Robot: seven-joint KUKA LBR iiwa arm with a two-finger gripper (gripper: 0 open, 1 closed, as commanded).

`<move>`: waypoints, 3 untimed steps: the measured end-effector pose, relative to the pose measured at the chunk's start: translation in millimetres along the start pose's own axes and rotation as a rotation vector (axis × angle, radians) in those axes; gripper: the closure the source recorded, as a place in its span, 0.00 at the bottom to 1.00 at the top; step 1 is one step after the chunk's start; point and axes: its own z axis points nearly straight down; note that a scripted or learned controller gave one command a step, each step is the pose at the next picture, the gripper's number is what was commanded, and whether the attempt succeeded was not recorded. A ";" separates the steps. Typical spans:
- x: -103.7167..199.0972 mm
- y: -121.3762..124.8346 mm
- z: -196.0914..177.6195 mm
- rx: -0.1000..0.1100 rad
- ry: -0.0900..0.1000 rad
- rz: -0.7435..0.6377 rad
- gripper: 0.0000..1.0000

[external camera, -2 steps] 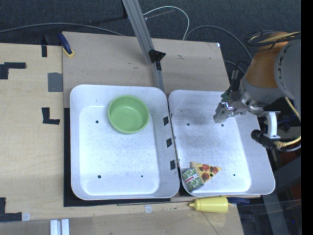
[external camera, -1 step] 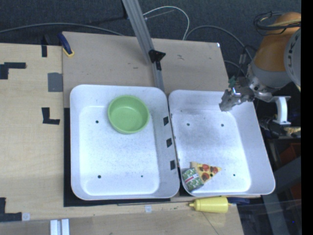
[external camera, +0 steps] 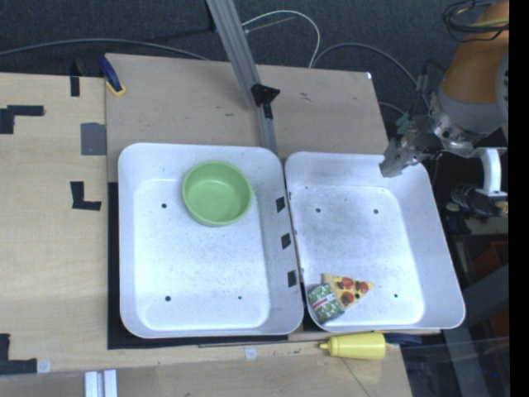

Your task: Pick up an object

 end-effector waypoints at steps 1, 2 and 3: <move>57.7 -25.3 4.6 0.006 0.002 -0.004 1.00; 111.2 -45.5 18.6 0.007 0.002 -0.004 1.00; 161.7 -67.4 9.9 0.006 0.003 -0.005 1.00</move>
